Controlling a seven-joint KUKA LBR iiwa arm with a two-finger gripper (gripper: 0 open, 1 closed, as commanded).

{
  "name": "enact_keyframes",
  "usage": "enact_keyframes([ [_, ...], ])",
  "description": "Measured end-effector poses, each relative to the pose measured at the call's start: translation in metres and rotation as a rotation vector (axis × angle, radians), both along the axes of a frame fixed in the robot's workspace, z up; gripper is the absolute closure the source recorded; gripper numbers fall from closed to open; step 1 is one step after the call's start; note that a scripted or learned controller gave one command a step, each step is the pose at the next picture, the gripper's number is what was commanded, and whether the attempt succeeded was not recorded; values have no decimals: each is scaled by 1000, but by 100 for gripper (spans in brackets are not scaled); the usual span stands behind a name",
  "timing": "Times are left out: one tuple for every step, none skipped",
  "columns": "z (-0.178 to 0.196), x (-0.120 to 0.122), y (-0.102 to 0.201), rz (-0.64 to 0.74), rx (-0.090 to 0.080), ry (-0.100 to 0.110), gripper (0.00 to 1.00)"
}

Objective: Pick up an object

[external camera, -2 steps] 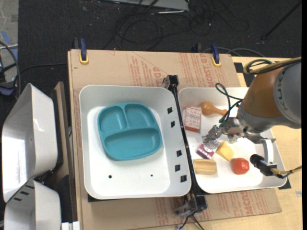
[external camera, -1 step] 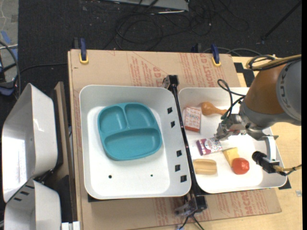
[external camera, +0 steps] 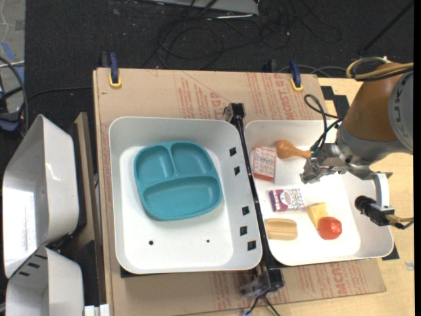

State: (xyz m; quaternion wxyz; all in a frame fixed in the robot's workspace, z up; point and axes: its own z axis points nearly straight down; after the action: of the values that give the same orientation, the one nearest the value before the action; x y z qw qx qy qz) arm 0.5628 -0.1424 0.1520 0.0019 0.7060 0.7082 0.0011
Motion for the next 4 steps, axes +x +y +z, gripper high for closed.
enact_keyframes([
  [53, 2, 0, 0, 0, -2, 100],
  [47, 2, 51, 5, 3, 6, 100],
  [59, 7, 98, 5, 2, 3, 100],
  [70, 14, 157, 6, 3, 3, 100],
])
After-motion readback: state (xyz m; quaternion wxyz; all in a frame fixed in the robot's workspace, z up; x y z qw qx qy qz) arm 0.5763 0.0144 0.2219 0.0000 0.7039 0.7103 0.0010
